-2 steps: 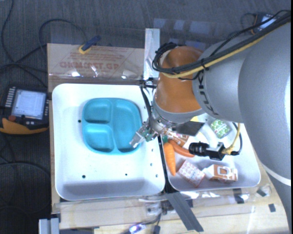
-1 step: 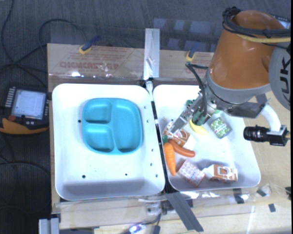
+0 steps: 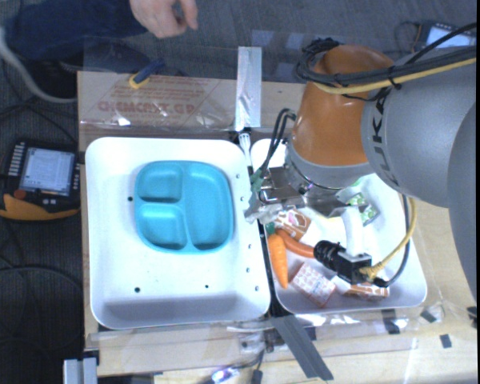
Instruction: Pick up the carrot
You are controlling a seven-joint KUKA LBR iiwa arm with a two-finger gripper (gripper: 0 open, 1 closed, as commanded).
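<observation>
In the camera view the left bin (image 3: 104, 286) holds a blue divided plate (image 3: 182, 205) with bare white floor all round it, while the right bin (image 3: 412, 282) is crowded and mostly covered by the arm (image 3: 360, 102), leaving little free room near the wall between the two bins. The carrot (image 3: 278, 261) lies in the right bin just beside that wall, pointing toward the near edge, next to a checkered packet (image 3: 312, 282). The gripper (image 3: 282, 214) sits low just above the carrot's upper end, and I cannot tell how far its jaws are parted or whether they touch anything.

Orange carrot (image 3: 278, 261) lengthwise in right bin (image 3: 412, 290)
</observation>
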